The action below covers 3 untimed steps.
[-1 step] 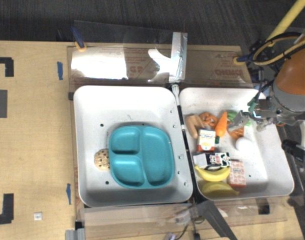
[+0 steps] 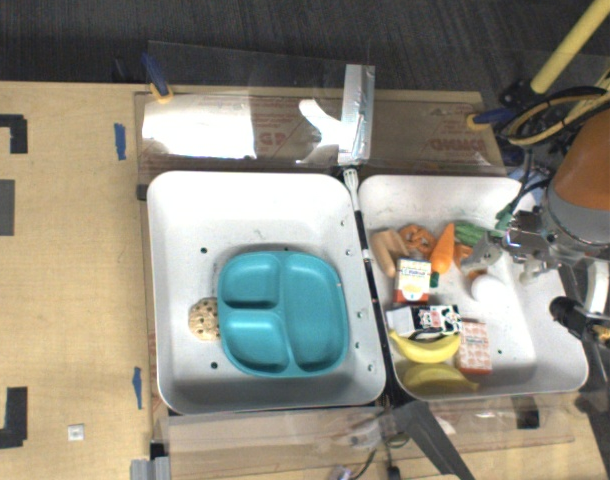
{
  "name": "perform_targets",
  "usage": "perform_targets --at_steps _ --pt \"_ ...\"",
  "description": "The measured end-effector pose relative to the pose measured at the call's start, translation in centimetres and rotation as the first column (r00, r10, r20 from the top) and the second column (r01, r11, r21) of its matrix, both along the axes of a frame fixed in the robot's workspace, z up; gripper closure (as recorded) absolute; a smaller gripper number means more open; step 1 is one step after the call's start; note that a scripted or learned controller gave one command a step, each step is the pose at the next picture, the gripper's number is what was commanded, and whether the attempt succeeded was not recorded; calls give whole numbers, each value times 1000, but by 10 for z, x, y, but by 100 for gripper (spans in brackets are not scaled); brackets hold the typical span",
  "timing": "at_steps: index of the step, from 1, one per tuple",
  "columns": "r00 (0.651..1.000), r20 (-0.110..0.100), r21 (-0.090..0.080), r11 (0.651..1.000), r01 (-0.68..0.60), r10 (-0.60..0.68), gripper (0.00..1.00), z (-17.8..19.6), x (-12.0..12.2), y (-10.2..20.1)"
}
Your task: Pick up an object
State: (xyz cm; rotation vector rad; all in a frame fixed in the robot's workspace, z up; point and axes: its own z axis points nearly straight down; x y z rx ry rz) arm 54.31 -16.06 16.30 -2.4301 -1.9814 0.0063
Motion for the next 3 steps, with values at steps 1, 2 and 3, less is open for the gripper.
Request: perform_targets --at_steps 1,2,3 --pt "958 19 -11 958 -287 287 0 -71 50 27" --pt "958 29 -20 958 -285 285 100 -59 54 25" --pt "977 11 -2 977 -215 215 100 22 90 89"
